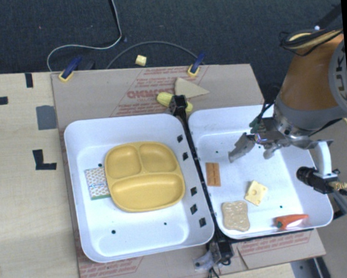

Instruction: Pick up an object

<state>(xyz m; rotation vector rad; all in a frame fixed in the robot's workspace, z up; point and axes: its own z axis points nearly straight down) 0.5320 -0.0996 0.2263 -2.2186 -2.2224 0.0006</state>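
Beside the bins (76, 138), unreadable red cardboard (144, 92) print

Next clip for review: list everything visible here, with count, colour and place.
Bins: two, white, side by side on the bench.
Divided plate: one, yellow, left bin.
Patterned card: one, pale, left bin, at the plate's left edge.
Brown piece: one, right bin, near the divider.
Cheese wedge: one, yellow, right bin centre.
Beige slice: one, right bin front.
Carrot: one, orange, right bin front corner.
Arm: one, grey and orange, right.
Pincer: one, over the right bin.
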